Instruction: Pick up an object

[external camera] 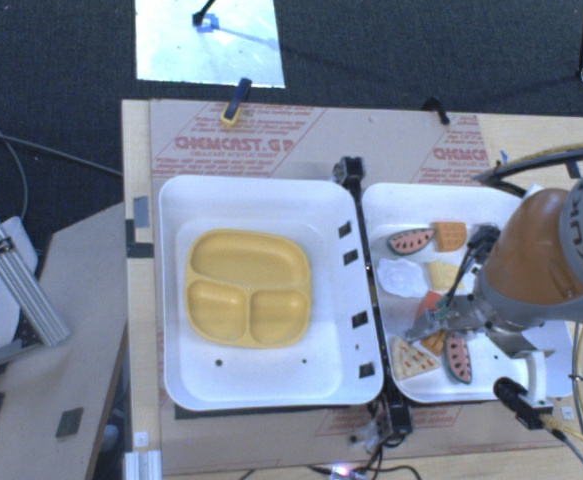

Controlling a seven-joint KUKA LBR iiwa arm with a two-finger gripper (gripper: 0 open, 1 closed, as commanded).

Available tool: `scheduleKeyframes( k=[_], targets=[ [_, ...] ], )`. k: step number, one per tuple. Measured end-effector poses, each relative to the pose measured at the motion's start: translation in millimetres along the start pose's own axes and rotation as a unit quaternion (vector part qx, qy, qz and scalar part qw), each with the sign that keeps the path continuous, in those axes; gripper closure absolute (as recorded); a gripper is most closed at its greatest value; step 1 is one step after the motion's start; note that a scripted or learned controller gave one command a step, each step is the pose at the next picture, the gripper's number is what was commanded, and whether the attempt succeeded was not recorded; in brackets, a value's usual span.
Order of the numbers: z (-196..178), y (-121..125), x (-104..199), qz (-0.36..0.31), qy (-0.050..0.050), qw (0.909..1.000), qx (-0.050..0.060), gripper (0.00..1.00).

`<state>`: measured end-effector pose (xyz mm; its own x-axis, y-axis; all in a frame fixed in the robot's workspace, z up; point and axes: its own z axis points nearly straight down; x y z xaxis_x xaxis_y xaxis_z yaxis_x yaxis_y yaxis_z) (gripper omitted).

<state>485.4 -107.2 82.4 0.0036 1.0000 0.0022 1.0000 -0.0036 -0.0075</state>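
Observation:
My gripper (437, 318) hangs low over the front half of the right bin (491, 196), and the grey arm with its orange band (527, 256) reaches in from the right. Toy foods lie around it. Just below are a small orange piece (434, 343), a watermelon slice (457, 357) and a sandwich triangle (410, 357). A red-orange piece (429, 301) lies just above. Farther back sit a yellow cheese block (441, 273), a white piece (403, 276), another watermelon slice (409, 240) and an orange cracker (449, 235). The arm hides the bin's right part.
The left bin (261, 193) holds a yellow divided plate (249, 287). A black divider with clips (363, 268) runs between the bins. Cardboard (301, 138) lies under both. A black fitting (511, 396) juts out at the right bin's front edge.

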Motion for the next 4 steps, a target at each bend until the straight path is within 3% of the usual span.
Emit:
scheduleKeyframes(
  k=[1,2,3,4],
  targets=[
    [-3,64,26,-0.006,-0.001,1.0000,-0.007,0.00],
    [-13,61,24,-0.004,-0.001,1.0000,-0.005,1.00],
    [-138,20,49,-0.005,-0.001,0.9999,-0.009,1.00],
    [-131,20,48,-0.003,-0.001,1.0000,-0.005,0.00]
  ],
)
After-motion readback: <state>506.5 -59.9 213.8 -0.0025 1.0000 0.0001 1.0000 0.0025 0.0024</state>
